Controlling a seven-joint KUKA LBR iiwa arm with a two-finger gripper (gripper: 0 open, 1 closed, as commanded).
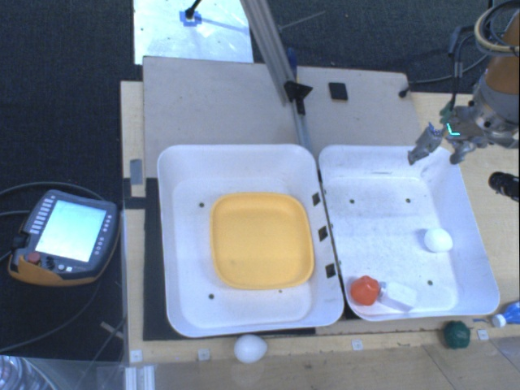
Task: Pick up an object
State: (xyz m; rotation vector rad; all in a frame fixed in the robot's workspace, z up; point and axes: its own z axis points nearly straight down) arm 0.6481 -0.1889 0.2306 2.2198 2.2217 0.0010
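Gripper [443, 146] hovers spread above right bin's [467, 210] far corner.

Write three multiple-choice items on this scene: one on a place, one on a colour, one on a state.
1. Where does the plate lie?
A. left bin
B. right bin
C. on the bench

2. What colour is the ball in the right bin?
A. green
B. white
C. blue

3. How do the tool's fingers stand?
A. shut on the ball
B. shut on the plate
C. apart, holding nothing

Key: 1 A, the plate rests in the left bin. 2 B, it looks white. 3 C, the fingers are spread over the bin's far edge.
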